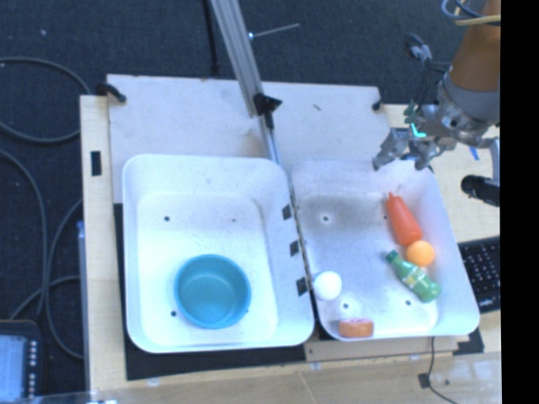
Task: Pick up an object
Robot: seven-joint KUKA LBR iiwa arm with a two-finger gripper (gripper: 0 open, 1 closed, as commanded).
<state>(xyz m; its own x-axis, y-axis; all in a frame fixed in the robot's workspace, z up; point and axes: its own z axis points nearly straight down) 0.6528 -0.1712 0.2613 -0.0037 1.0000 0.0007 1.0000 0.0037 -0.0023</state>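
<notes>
Seen from above at a slant, two shallow white bins sit side by side on my worktop [194, 112]. My tool [402, 151] hangs over the far right corner of the right bin [354, 225], reaching in from the right. Its fingers look spread a little, with nothing between them, so I am gripping nothing.

In the right bin, along its right side, an orange carrot-shaped toy [402, 217] lies lengthwise, near my tool but apart from it. Just below it sits a small orange ball [420, 252], touching or nearly touching a green bottle-shaped toy [414, 277]. Near the bin's front left corner rests a white ball [328, 285], and at the front edge lies a small orange and white item [355, 327] that I cannot identify.

The left bin [152, 225] holds a blue bowl [212, 290], upright, toward the front.
</notes>
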